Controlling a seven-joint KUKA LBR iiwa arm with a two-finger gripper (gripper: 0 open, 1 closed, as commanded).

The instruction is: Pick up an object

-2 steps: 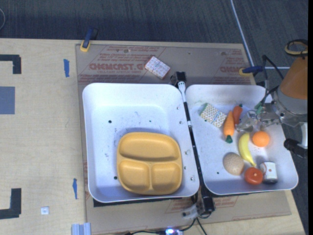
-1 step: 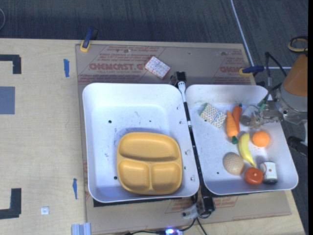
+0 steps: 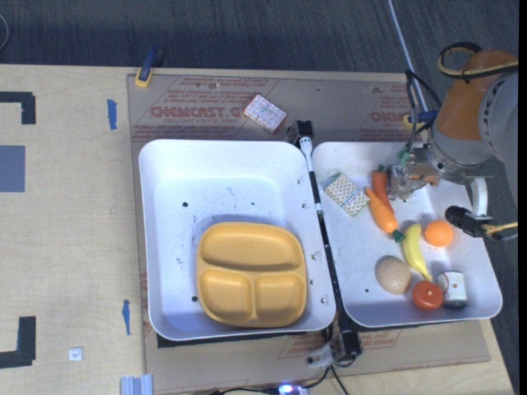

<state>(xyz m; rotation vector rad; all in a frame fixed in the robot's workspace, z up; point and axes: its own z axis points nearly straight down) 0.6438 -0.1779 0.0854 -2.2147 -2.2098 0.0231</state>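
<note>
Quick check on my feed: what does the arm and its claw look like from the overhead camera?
A grey arm with a rounded orange band above the wrist. Black cable loops over the band. The claw is a small metallic assembly with dark parts.

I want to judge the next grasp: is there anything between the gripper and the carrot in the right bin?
Nothing visible stands between them. The gripper hangs over the right bin, just right of the carrot. The patterned packet lies on the carrot's left, the far side, and the banana lies below its tip.
</note>
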